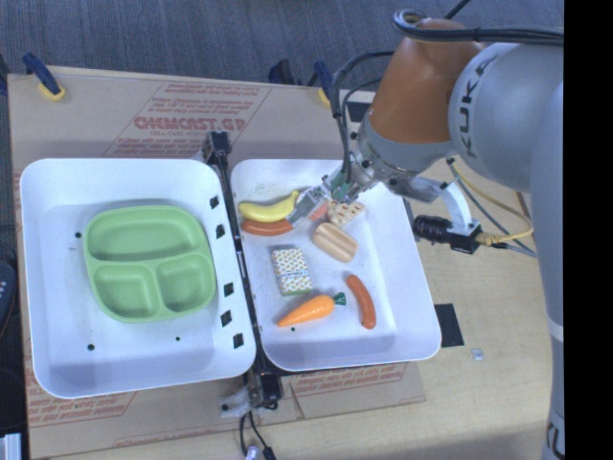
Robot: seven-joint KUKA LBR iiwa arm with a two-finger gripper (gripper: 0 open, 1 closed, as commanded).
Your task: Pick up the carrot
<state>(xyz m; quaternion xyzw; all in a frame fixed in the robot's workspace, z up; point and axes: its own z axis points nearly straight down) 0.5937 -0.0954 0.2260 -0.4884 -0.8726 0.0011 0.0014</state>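
Carrot [308, 311] lies unobstructed: sponge [291, 269] just above it, sausage [361, 301] just right; end effector [326, 201] well above, grip state unclear.

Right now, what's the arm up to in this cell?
The KUKA arm reaches in from the right, its gripper low over the back of the right bin, near the banana and bread roll. The carrot it is meant to pick up lies untouched toward the bin's front, beside a red sausage. The left bin holds a green divided tray.
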